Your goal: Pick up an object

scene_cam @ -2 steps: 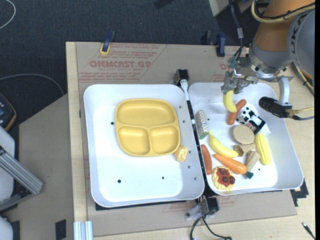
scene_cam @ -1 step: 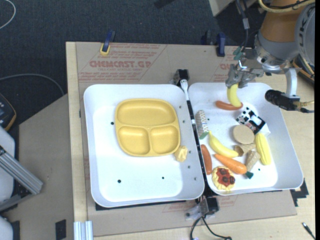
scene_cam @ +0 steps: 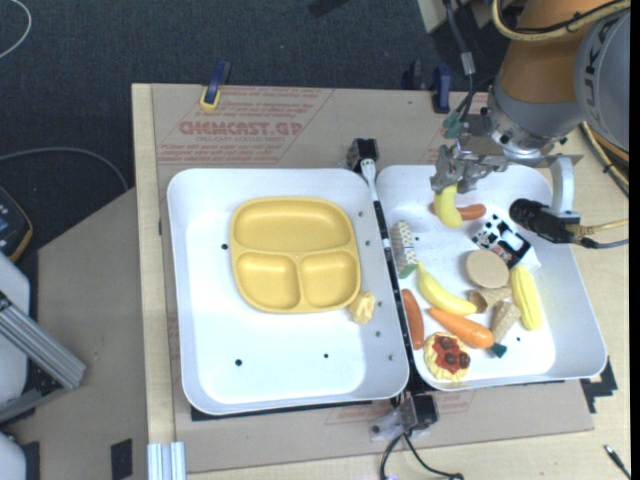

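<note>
Left bin (scene_cam: 190, 268) on the worktop (scene_cam: 150, 148) holds a yellow three-compartment tray (scene_cam: 295, 253), with a small pale yellow piece (scene_cam: 362, 309) just beside its lower right corner. Right bin (scene_cam: 580, 338) holds toy food: banana (scene_cam: 443, 291), carrot (scene_cam: 462, 327), pizza slice (scene_cam: 447, 356), corn cob (scene_cam: 526, 296), round cookie (scene_cam: 485, 270). Gripper (scene_cam: 452, 180) sits over the right bin's top left; its fingers are narrow, pinching the top of a small yellow banana (scene_cam: 446, 209) that hangs below them.
</note>
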You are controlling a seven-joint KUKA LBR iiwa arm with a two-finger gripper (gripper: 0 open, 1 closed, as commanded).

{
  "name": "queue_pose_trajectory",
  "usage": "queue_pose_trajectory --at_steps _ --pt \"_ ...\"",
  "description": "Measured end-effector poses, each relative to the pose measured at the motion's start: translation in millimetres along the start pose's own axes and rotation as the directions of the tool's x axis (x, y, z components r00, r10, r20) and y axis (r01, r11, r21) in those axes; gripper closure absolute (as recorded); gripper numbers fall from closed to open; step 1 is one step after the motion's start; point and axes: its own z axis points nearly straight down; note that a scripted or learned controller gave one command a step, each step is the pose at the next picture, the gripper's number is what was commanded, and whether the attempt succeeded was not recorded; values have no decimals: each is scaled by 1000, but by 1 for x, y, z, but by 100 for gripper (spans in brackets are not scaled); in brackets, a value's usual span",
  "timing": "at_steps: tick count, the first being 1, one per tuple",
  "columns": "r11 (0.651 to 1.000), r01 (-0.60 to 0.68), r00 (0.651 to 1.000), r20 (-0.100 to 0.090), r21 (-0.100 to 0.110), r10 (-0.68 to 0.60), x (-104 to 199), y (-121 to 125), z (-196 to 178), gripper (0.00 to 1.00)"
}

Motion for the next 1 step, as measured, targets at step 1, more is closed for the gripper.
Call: queue_pose_trajectory --at_steps 1 --pt "1000 0 1000 1 2 0 43 -33 4 100"
